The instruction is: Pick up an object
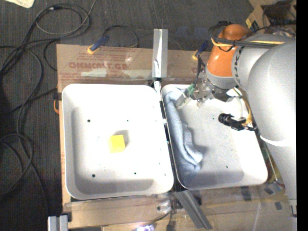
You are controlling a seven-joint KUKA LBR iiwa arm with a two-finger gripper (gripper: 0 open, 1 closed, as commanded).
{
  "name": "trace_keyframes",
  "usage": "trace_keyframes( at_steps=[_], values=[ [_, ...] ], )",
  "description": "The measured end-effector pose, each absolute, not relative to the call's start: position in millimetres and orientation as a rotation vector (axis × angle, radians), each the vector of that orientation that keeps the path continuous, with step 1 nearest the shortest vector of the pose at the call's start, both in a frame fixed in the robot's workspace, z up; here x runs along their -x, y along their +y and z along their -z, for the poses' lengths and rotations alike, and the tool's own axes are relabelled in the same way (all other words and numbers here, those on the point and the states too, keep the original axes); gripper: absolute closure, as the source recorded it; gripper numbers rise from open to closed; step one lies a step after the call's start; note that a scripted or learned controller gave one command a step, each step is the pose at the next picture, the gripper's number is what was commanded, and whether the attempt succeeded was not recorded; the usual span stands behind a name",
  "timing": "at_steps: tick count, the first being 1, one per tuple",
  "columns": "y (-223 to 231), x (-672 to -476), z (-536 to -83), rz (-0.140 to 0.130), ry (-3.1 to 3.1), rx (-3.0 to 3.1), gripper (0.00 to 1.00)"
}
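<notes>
Hovering over right bin's (250,174) far-left corner, gripper (195,96) state untellable; grey cloth (185,138) soft, limp: pinch a fold mid-length.

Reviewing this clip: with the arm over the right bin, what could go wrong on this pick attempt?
1. The pincer sits at the far-left corner of the right white bin, close to its wall, so a descent there may strike the rim.
2. The long grey cloth is draped against the bin's left wall; being limp, it may slip or only partly lift.
3. The small yellow foam cube lies in the left white bin, far from the pincer.
</notes>
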State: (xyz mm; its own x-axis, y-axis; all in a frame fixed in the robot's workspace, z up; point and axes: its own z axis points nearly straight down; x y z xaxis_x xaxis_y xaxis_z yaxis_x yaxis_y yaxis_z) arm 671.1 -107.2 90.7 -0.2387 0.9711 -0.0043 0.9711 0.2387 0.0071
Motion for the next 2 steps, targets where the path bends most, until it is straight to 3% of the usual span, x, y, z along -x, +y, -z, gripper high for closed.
trace_keyframes(
  at_steps=[1, 2],
  values=[
    [-194, -648.8, -123, 0.004, 2.370, -2.059, 0.00],
    [-146, -664.9, -90, -0.003, 2.400, -2.011, 0.00]
  ],
)
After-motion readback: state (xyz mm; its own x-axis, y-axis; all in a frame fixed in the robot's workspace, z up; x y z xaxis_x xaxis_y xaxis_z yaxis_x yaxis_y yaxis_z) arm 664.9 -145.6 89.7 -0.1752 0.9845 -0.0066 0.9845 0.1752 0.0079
